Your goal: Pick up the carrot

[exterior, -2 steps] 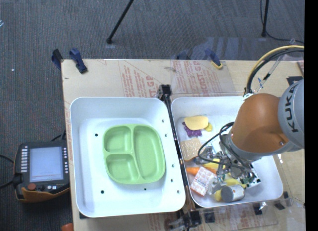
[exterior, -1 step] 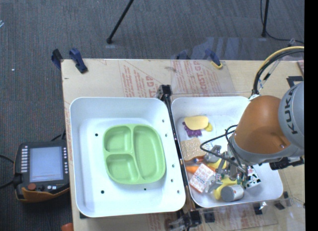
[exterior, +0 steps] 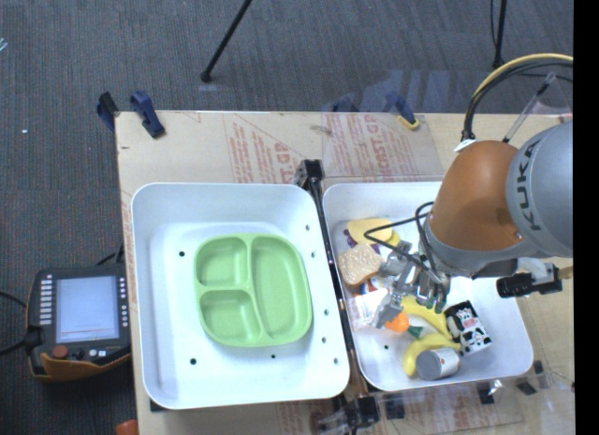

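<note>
Carrot (exterior: 400, 324) in right bin (exterior: 510, 368), just beneath claw (exterior: 398, 307)

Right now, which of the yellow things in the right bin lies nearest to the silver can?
The banana at the bin's front: its end touches the silver can. The other yellow piece lies farther back, beyond the cracker.

You'll find the carrot (exterior: 400, 324) in the right-hand white bin (exterior: 505, 368), a small orange piece lying low among the clutter, mostly covered from above so that just a short stub shows, just beside a yellow banana (exterior: 423, 335) near the bin's middle.
</note>
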`<state>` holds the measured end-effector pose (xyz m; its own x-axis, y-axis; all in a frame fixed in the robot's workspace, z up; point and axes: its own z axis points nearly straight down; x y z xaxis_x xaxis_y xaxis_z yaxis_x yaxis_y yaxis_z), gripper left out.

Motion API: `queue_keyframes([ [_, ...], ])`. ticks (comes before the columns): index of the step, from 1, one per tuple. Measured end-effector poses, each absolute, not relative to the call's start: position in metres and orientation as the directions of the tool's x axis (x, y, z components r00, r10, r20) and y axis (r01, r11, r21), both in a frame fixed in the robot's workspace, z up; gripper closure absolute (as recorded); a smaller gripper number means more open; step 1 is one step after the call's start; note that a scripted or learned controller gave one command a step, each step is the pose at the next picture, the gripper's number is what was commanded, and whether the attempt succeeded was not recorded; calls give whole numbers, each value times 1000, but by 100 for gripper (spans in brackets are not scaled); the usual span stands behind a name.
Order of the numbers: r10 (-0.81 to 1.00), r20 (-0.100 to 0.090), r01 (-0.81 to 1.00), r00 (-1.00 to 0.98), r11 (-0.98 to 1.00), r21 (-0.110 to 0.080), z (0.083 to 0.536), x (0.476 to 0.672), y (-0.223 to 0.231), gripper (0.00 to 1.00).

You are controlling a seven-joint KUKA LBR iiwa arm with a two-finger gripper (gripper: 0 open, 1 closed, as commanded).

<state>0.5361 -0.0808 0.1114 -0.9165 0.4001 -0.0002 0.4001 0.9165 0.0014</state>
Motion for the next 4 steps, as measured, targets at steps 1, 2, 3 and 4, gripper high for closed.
queue_keyframes([
  [1, 566, -14, 565, -825, 825, 12, 93, 516, -80, 0],
  [2, 562, -20, 562, -827, 827, 8, 104, 517, -83, 100],
  [3, 670, 3, 670, -742, 742, -2, 117, 476, -82, 100],
  [4, 647, -6, 647, -763, 763, 2, 189, 478, -31, 100],
])
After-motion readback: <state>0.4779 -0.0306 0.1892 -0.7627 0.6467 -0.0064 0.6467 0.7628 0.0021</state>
